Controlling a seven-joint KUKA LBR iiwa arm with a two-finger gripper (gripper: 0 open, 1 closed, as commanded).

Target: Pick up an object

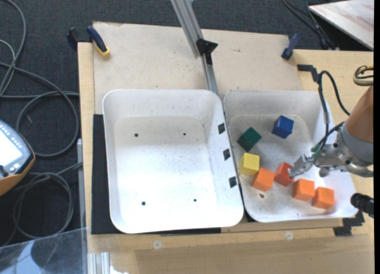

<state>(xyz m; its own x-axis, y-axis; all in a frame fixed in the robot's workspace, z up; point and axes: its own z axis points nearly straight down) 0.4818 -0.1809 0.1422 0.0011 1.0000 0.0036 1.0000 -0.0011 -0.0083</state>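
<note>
Arm: reaches in from the right, low over the right bin [297,97].
Gripper [301,165]: fingertips at the red block [284,174]; clenched or released, cannot tell.
Red block: on the bin floor, touching an orange block [263,179] on its left.
Other blocks: yellow [250,163], green [249,138], blue [283,126]; two more orange [304,189], [323,197] near the front rim.
Left bin [119,103]: white, speckled.
</note>
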